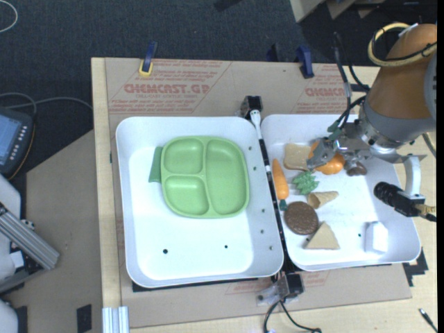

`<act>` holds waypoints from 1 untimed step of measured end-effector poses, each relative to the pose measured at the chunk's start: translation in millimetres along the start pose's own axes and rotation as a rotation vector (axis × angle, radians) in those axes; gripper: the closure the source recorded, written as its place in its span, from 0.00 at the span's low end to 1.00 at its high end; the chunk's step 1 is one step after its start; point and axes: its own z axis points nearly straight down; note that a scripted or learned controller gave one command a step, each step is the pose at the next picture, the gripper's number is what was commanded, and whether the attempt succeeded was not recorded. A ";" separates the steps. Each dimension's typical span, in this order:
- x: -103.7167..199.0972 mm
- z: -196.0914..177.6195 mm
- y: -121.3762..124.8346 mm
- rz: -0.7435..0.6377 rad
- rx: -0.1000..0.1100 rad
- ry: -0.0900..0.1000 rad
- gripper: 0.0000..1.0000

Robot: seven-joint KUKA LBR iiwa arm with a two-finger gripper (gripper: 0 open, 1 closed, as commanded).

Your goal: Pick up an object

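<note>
toy foods (pixel 303 217): seven, in right bin (pixel 399 245).

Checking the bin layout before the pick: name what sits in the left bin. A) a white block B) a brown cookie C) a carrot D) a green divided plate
D: the green plate lies in the left bin; the carrot, cookie and white block lie in the right bin.

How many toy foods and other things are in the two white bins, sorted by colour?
Green: 2, the divided plate in the left bin and a leafy piece
Orange: 2, a carrot and a round piece under the gripper
Tan or brown: 4, bread slice, cone, round cookie, wedge
White: 1, a block
Total: 9
</note>
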 end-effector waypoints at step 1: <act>49.7 -15.5 -16.3 -0.001 -0.001 0.000 1.00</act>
